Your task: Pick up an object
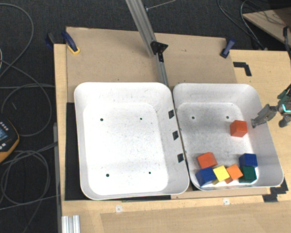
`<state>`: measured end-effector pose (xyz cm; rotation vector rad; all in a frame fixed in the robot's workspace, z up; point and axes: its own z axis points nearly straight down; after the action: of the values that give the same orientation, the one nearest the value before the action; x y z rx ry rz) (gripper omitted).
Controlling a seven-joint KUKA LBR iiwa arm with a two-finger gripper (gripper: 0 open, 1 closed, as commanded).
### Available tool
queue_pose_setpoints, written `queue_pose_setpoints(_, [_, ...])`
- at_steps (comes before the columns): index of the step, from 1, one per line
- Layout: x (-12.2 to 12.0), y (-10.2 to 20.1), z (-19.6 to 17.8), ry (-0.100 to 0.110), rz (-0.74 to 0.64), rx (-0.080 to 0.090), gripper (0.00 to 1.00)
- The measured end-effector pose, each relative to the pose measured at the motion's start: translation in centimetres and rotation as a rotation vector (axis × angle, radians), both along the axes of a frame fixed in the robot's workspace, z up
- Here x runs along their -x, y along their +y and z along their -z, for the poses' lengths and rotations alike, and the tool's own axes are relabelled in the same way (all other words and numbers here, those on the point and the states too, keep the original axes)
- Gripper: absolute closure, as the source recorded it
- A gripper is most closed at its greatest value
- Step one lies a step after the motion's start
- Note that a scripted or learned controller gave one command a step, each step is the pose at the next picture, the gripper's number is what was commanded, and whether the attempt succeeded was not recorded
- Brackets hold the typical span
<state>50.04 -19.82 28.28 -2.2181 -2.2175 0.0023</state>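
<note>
- Red block (238, 128), alone in the right bin (262, 106): looks light, rigid, flat-sided; grip two opposite faces.
- Gripper (274, 115) beside the block; jaws spread, empty.

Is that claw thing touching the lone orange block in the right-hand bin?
Apart. The camera view shows the gripper at the bin's right rim, with a strip of white bin floor between its nearest fingertip and the orange block.

White bins (121, 93), bright multicoloured blocks (226, 167)
</note>
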Motion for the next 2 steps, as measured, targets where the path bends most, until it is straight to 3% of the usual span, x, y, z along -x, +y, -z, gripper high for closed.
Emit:
queue_pose_setpoints(1, [-0.1, 0.0, -0.2, -0.004, -0.001, 0.001, 0.0])
queue_pose_setpoints(2, [0.1, 1.0, 5.5, 0.001, -0.001, -0.001, 0.0])
